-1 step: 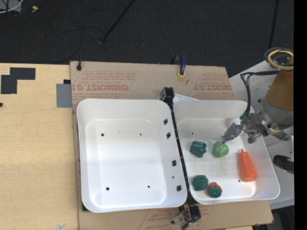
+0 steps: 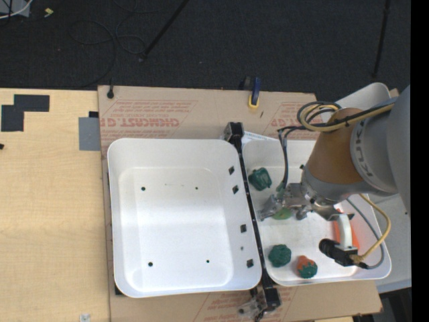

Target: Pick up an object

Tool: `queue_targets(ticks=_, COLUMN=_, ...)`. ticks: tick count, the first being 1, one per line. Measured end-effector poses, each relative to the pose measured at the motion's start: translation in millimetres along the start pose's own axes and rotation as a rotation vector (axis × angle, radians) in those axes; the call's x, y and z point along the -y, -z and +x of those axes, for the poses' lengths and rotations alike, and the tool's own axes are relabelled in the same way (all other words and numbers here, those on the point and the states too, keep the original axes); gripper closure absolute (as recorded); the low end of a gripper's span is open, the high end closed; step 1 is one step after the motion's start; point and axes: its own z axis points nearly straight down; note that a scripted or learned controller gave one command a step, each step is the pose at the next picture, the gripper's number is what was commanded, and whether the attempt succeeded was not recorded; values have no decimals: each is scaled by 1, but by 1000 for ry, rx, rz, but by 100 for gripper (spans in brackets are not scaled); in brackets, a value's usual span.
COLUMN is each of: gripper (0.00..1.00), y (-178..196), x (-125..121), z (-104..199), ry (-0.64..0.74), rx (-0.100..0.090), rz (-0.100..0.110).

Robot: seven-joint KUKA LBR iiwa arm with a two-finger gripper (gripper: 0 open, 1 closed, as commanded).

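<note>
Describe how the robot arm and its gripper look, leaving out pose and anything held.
The arm is thick and grey, with a broad orange band above the wrist. Yellow and black cables loop beside the band. Below it sits a grey metal two-finger gripper with dark parts, above the right white plastic bin.

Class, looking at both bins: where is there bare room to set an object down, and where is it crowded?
The left bin has a bare floor. The right bin is crowded: arm, green objects, an orange-and-green one.
</note>
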Motion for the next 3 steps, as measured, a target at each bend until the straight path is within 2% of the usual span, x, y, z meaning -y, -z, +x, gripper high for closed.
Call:
queue_targets(ticks=1, gripper=0, y=-2, x=-93, z=6, ry=-2, rx=4, rz=-16)
queue_targets(ticks=2, gripper=100, y=5, x=-87, z=6, ry=-1, rx=0, rz=5)
queue_targets(ticks=3, gripper=100, y=159, x=-52, z=12, ry=-4, rx=4, rz=-19)
